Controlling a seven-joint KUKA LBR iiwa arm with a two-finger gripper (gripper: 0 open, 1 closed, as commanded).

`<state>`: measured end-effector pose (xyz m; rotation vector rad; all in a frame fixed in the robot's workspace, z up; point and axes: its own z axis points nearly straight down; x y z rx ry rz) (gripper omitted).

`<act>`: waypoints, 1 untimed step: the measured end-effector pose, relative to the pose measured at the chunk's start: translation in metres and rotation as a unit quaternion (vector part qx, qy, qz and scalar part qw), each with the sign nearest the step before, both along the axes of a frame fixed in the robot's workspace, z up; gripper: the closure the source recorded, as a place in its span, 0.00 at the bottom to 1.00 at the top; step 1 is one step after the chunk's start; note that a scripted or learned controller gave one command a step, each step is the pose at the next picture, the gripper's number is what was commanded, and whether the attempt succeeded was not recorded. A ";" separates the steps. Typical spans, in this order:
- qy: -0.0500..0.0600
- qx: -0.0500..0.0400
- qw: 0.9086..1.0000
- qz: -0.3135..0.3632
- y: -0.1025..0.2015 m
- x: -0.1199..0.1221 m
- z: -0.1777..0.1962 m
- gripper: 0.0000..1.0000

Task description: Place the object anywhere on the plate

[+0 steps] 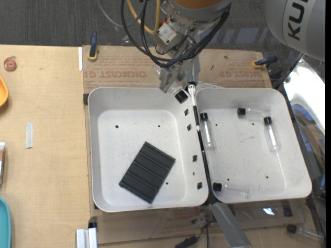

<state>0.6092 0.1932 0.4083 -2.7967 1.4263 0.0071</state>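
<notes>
A black ribbed rectangular plate (pixel 148 171) lies flat and turned at an angle in the left bin (pixel 103 138), toward its front. Several clear tubes with black caps lie in the right bin (pixel 289 154): one (pixel 206 130) along the left wall, one (pixel 269 133) at the right, a short one (pixel 241 111) near the back and one (pixel 232 191) at the front. My gripper (pixel 178 89) hangs over the back rim where the two bins meet, well behind the plate. I see nothing held in it.
Yellow and black cables (pixel 142 19) loop down beside the wrist. Blue and orange clamps (pixel 92 48) (pixel 262 62) hold the cardboard behind the bins. The wooden bench (pixel 41 138) to the left bears small items along its left edge.
</notes>
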 end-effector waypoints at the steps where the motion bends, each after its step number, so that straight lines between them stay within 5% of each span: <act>1: -0.001 0.001 0.982 0.191 0.022 0.051 -0.047 1.00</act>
